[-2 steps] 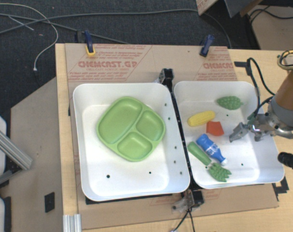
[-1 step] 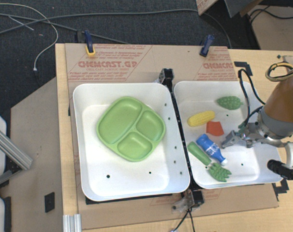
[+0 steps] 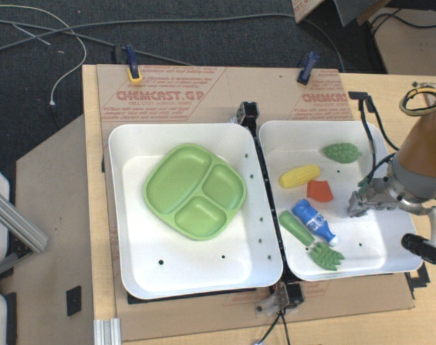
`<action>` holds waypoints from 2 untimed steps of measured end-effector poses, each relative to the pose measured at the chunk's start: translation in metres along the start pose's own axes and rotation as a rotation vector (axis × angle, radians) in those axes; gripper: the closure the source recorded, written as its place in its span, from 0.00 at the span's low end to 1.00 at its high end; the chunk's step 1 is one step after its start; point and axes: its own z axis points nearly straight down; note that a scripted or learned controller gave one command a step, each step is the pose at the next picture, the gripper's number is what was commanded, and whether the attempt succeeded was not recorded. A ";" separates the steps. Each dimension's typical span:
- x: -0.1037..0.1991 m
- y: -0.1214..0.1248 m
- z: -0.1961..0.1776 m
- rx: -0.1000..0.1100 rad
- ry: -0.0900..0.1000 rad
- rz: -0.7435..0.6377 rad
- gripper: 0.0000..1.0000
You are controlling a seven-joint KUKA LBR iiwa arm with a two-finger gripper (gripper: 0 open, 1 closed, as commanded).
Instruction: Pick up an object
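The right bin (image 3: pixel 362 254) holds a yellow corn cob (image 3: pixel 299 176), a red block (image 3: pixel 319 190), a green leaf-shaped toy (image 3: pixel 341 152), a blue bottle (image 3: pixel 314 221) and a green fork-like toy (image 3: pixel 309 241). My gripper (image 3: pixel 360 204) is low over the right side of that bin, to the right of the red block and apart from it. Nothing shows between its tips.
The left bin (image 3: pixel 132 264) holds a green divided plate (image 3: pixel 195 190). A black divider (image 3: pixel 265 192) runs between the bins. Cables (image 3: pixel 421 99) hang near the arm at the right. Clamps (image 3: pixel 134 67) sit on the cardboard's far edge.
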 end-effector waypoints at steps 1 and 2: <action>-0.003 0.001 -0.043 -0.004 -0.003 -0.002 1.00; -0.012 0.006 -0.103 -0.006 -0.005 -0.002 1.00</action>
